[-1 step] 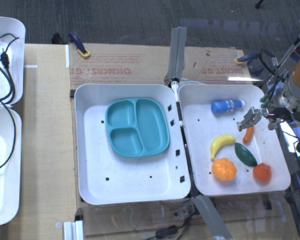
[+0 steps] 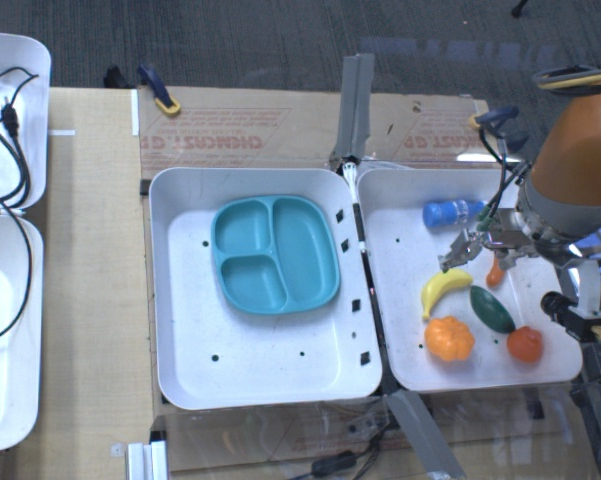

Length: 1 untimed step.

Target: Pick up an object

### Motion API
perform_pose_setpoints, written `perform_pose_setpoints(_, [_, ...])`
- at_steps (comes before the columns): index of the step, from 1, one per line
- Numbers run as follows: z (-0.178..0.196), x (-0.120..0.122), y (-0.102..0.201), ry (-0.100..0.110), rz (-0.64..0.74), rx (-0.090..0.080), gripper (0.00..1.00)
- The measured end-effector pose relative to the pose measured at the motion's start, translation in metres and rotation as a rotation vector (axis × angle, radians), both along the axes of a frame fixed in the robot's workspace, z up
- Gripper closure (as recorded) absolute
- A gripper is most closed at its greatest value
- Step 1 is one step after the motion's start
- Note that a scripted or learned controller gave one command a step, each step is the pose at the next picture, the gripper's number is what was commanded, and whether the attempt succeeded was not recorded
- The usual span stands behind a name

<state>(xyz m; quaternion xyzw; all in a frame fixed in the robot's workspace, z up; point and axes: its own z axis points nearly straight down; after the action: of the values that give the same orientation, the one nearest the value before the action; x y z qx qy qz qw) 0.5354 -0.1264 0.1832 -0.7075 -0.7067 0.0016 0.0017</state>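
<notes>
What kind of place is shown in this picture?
Probably a robot lab or test bench: a robot arm reaches over two white bins, toy fruit like a banana lies in one, and loose cables run alongside.

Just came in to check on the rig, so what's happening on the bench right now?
The grey arm reaches in from the right, its gripper hanging over the right bin. That bin holds a banana, an orange, a dark green vegetable, a small orange-red fruit, a small carrot-like piece and a blue bottle. Nothing is visibly held. A teal divided plate lies in the left bin.
</notes>
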Motion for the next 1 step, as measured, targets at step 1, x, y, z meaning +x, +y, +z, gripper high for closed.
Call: perform_pose_setpoints(1, [-0.0923, -0.0026, 0.0196, -0.002, -0.002, 0.000, 0.00])
